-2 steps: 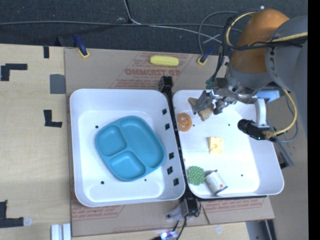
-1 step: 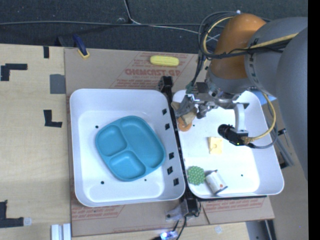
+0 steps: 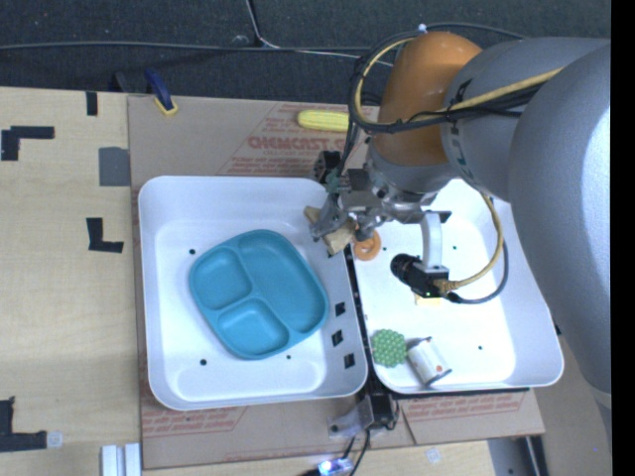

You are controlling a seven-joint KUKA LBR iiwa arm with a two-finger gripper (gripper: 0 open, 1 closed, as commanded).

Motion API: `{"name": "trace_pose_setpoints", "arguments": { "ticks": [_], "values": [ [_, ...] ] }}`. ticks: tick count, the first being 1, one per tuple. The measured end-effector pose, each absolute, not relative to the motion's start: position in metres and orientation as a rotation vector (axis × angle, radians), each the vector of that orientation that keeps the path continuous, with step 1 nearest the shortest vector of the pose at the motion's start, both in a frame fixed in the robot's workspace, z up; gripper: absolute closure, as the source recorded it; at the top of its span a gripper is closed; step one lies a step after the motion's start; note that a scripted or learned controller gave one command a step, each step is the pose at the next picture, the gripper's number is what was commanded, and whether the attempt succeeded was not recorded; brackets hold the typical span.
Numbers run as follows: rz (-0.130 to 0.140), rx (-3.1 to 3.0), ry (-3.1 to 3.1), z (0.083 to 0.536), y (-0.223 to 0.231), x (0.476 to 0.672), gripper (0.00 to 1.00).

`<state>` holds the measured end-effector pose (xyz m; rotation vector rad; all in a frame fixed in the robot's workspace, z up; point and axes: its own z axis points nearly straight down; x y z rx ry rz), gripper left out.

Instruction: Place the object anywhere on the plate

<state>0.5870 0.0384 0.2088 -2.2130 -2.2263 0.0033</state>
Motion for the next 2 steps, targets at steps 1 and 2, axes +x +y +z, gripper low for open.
{"name": "trace_pose_setpoints", "arguments": {
  "ticks": [1,2],
  "values": [
    [0.001,-2.211,-2.228,0.225,0.094,0.565,1.0],
    [0.003,-2.213,-2.226,0.223,0.136,0.56,1.0]
  ]
}}
